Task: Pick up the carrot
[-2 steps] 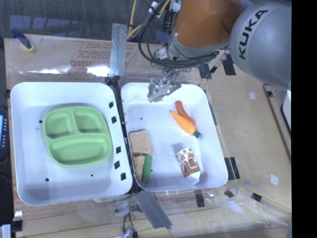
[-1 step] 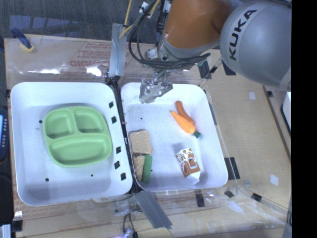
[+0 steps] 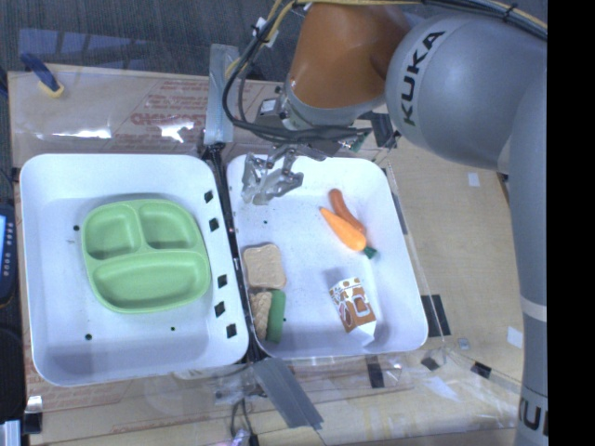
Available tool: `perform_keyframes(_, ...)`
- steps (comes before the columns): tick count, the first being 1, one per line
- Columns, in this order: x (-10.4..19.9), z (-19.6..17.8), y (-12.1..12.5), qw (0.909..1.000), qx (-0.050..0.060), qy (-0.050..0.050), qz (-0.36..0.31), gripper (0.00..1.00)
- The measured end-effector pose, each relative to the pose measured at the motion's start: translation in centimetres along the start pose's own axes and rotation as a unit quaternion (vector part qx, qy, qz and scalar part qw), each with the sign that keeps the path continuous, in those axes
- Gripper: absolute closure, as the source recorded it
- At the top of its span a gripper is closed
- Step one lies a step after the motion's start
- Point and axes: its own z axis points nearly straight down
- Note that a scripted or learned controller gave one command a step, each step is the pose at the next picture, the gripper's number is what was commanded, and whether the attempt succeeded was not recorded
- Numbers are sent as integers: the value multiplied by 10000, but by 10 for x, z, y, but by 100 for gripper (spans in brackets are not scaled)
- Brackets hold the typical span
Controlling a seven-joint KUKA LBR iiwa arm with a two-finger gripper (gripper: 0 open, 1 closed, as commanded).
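Note:
An orange carrot [image 3: 345,229] with a small green stem end lies in the right bin [image 3: 395,277], right of centre, with a reddish sausage-shaped piece [image 3: 344,207] touching its upper side. My gripper [image 3: 270,182] hangs over the bin's upper left corner, left of the carrot and apart from it. Its metal fingers point down with nothing between them.
A green divided plate [image 3: 144,254] sits in the left bin [image 3: 46,193]. The right bin also holds a slice of bread [image 3: 264,265], a cracker-like piece with a green pickle [image 3: 276,316] at the front left, and a small printed packet [image 3: 355,306].

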Motion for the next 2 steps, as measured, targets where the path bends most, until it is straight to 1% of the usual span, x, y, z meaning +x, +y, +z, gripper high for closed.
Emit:
perform_keyframes(1, 0, -21, -5, 9653, 28, -18, 2613, 100)
perform_keyframes(2, -32, -34, 10, 9944, 33, -23, 1060, 100)
